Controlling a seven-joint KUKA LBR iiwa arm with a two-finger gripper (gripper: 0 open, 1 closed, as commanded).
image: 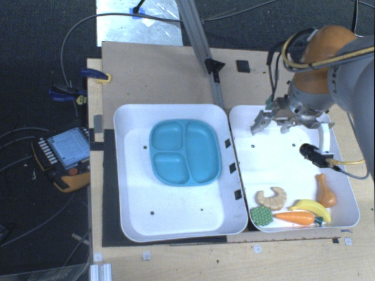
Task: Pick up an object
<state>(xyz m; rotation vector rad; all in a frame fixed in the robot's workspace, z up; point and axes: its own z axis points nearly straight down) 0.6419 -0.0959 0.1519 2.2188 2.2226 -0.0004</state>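
Note:
My gripper point(272, 124) hangs over the far part of the right bin point(275, 157), open, with nothing between its fingers. The toy foods lie at that bin's near end, well below the gripper in the view: a tan croissant point(270, 197), a green broccoli piece point(262, 216), an orange carrot point(295, 218), a yellow banana point(310, 208) and an orange-brown drumstick point(325, 191) against the right wall.
The left bin point(135, 204) holds a blue divided plate point(186, 152). A grey pole point(196, 31) slants down to the bins' far edge. A black cable plug point(310, 152) hangs from the arm over the right bin. Tools and a handheld unit point(64, 154) lie left of the bench.

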